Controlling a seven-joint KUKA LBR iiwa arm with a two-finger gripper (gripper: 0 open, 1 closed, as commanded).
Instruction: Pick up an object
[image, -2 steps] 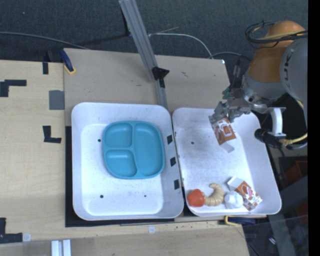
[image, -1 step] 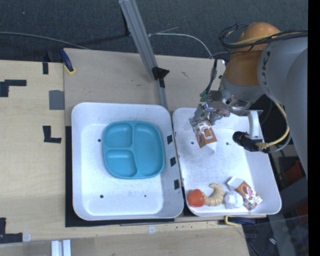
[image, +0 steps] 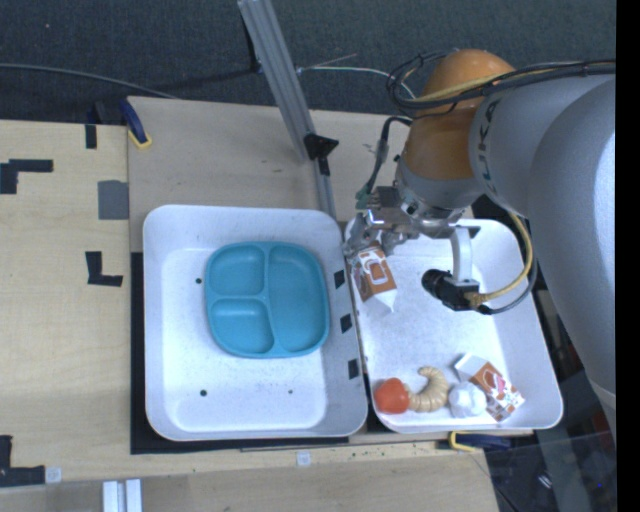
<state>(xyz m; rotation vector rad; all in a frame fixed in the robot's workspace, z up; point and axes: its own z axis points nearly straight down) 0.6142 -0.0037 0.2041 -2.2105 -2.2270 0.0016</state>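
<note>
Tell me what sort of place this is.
Probably a robotics lab test bench: a grey arm with its claw over two white bins, a teal divided plate and toy food, tape marks on the bench.

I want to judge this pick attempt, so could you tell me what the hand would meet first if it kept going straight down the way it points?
Probably the small orange-and-white carton, which sits directly under the hand at the right bin's left edge. Whether they already touch is unclear.
</note>
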